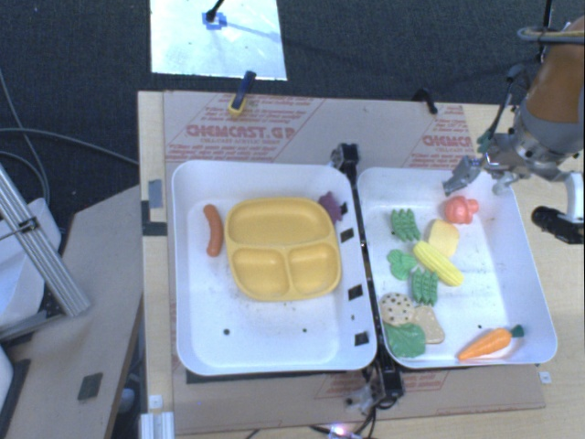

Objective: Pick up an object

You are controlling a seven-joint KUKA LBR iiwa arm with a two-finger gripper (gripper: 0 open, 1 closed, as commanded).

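I see the pincer [477, 174] with fingers apart and nothing between them, hovering over the right bin's [530, 273] far edge just beside the toy tomato [460, 209], with corn [438, 263] and carrot [487, 342] nearer me, yellow tray [281, 247] in the left bin [187, 273].

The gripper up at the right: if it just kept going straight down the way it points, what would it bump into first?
Probably the red tomato toy, just below the gripper in the right bin; depth is hard to judge.

A small red-orange toy tomato [460, 209] lies in the right bin's upper area.
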